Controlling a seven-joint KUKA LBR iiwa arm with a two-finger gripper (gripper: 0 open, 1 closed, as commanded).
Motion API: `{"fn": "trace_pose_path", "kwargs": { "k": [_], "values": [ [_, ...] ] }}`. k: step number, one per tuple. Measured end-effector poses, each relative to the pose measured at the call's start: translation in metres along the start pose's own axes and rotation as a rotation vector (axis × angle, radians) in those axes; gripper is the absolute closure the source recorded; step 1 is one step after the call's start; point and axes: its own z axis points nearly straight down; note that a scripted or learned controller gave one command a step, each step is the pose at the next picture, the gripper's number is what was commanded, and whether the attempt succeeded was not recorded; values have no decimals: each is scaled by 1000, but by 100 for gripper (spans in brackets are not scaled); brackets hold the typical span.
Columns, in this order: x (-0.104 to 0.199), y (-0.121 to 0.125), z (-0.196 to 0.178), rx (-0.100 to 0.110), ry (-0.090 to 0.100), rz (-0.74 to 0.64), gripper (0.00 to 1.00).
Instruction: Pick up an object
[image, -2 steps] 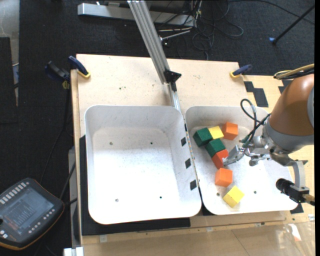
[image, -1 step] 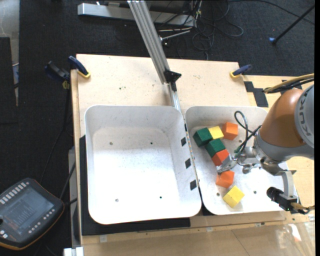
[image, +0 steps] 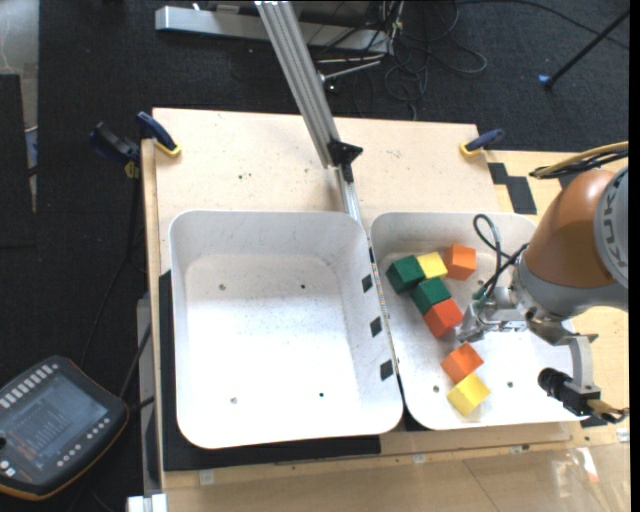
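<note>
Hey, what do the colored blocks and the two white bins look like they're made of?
The blocks, such as the yellow block and the green block, look like painted wood or plastic: flat matte faces, crisp edges, solid color. The left bin and right bin look like molded white plastic: rounded corners, smooth walls, dark speckles.

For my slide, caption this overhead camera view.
Pincer lowered among coloured blocks in the right bin.
</note>
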Motion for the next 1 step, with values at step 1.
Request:
{"fn": "trace_pose_path", "kwargs": {
  "k": [1],
  "values": [
    [-9, 0, -59, -5, -2, -2, 100]
  ]
}}
